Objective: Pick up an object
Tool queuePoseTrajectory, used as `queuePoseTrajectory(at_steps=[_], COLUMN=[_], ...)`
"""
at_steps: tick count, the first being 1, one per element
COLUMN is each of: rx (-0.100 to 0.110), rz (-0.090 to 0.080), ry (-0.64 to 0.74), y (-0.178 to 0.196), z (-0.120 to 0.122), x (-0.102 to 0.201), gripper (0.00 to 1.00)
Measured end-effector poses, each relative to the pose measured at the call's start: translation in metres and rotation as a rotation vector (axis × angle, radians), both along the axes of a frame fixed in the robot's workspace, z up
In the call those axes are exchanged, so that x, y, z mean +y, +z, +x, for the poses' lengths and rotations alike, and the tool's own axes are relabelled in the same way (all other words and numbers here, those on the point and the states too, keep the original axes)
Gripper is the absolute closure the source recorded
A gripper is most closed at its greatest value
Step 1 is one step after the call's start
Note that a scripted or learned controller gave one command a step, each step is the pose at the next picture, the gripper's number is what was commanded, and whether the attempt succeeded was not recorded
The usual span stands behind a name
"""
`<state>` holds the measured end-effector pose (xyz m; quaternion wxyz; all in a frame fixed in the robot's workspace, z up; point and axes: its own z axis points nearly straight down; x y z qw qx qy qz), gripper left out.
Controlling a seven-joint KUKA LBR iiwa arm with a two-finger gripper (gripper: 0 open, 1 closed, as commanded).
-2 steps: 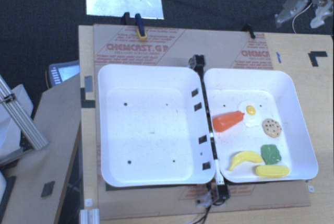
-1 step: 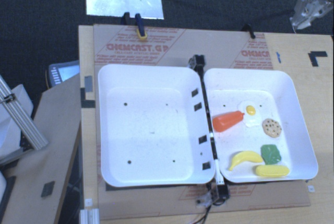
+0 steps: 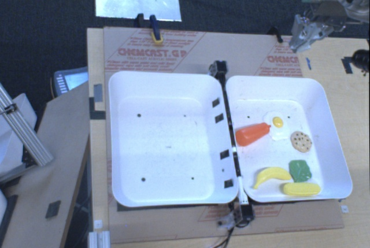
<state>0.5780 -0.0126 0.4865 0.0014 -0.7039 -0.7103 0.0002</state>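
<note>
Toys lie in the right bin [image 3: 324,103], all well apart from the gripper [image 3: 303,37], which hangs at the upper right above the bench [image 3: 243,47], beyond the bin's far rim and over the printed brown board. Whether the gripper is wide or narrow cannot be told at this angle; nothing shows between its tips.

Taking the right bin as the landmark: an orange carrot [image 3: 252,134] lies near its left wall, close to the divider between the two bins. Just right of the carrot sits a fried egg [image 3: 277,124], white with a yellow yolk, about the bin's middle. A round cookie [image 3: 300,141] lies just beside the egg, toward the bin's right wall. Nearer the front rim, a yellow banana [image 3: 272,176] curves beside a green piece [image 3: 300,170], and a yellow corn cob [image 3: 301,188] lies just in front of the green piece, close to the front right corner.

The left bin [image 3: 115,143] stands against the right bin's left side.
</note>
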Motion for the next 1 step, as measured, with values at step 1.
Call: queuePoseTrajectory(at_steps=[1], rx=[-0.003], rz=[0.0], ry=[0.0], y=[-0.0015], z=[-0.0317], x=[0.0529], gripper=[1.0])
